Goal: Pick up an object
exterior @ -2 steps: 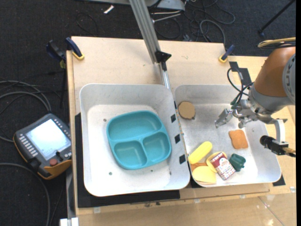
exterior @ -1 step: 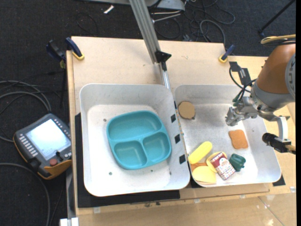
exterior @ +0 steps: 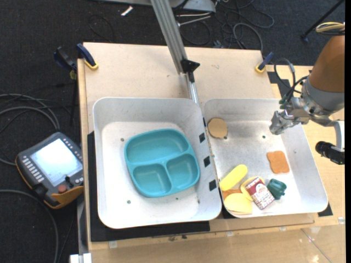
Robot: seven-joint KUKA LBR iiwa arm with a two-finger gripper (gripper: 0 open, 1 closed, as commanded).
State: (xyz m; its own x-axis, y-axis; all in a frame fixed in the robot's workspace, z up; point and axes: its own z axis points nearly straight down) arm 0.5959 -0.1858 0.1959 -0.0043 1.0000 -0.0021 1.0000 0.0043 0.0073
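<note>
Pale bench over dark cabled floor, two white bins, teal tray left, my pincer above right bin's toys, grip unreadable.

Bright, even overhead light, soft shadows, mild glare on the white bins, slightly soft focus.

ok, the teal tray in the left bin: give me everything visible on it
The teal tray is a rounded-rectangle plate that looks like plastic, moulded into three compartments: one long section along its far side, two smaller ones nearer the camera. It lies flat, right side up and turned at a slant, about mid-floor in the left bin. Its compartments hold nothing. It touches only the bin floor.
</note>
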